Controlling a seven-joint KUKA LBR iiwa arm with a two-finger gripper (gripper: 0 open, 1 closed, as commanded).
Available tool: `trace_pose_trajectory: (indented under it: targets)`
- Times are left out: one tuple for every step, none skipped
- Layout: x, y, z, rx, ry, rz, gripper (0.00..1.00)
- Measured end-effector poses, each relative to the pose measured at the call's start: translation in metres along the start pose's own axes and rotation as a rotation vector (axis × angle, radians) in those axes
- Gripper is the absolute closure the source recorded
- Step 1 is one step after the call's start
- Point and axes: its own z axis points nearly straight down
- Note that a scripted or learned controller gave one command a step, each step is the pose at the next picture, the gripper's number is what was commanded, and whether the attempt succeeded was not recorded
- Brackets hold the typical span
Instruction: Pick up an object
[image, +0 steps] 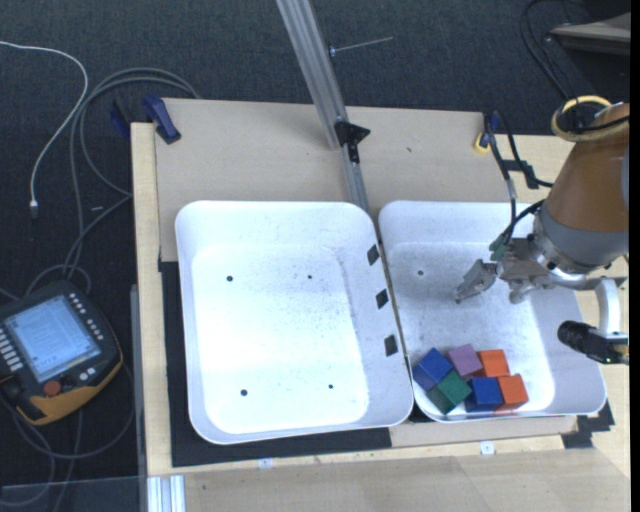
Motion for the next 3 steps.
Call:
trace_pose_trajectory:
  targets:
    - [-0.045, 0.021, 0.037, -0.009, -0.004, 0.0, 0.0]
    - [0.014, 0.026, 0.086, -0.003, 0.004, -0.009, 0.0]
    - [-0.035, 0.031, 0.065, -0.014, -0.005, -0.001, 0.0]
